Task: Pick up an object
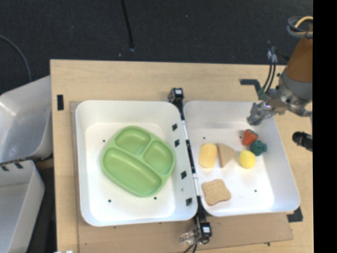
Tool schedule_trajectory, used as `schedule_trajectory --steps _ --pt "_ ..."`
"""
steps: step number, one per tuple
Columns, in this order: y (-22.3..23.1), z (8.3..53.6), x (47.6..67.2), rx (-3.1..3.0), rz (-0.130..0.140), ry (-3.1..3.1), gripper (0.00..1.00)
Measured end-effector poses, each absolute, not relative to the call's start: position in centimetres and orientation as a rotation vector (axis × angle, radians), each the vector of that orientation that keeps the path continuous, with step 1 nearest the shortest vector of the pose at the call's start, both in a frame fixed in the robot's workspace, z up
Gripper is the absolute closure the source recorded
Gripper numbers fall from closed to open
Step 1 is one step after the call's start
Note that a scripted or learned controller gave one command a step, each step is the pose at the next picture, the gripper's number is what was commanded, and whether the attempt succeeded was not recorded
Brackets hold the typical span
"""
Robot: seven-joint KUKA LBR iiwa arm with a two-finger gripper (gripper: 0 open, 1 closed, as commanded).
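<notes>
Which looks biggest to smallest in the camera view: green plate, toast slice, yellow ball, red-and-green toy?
1. green plate, by far the largest
2. toast slice
3. yellow ball and red-and-green toy: too close in apparent size to rank

All lie at a similar distance from the camera, so nearness hardly skews this.

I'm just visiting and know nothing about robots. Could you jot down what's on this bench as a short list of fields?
left bin: holds a green divided plate
right bin: holds the toy foods
foods: yellow oval piece, tan wedge, yellow ball, red and green piece, toast slice
gripper: over the right bin's far edge, above the red and green piece, holding nothing visible
</notes>
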State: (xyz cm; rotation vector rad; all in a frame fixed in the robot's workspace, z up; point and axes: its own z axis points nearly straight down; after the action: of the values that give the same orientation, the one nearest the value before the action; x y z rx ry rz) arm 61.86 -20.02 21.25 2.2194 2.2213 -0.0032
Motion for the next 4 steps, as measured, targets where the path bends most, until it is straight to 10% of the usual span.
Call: schedule_trajectory --steps 4 --pt "-0.8 23.6 62.7 2.213 0.004 2.228 1.0"
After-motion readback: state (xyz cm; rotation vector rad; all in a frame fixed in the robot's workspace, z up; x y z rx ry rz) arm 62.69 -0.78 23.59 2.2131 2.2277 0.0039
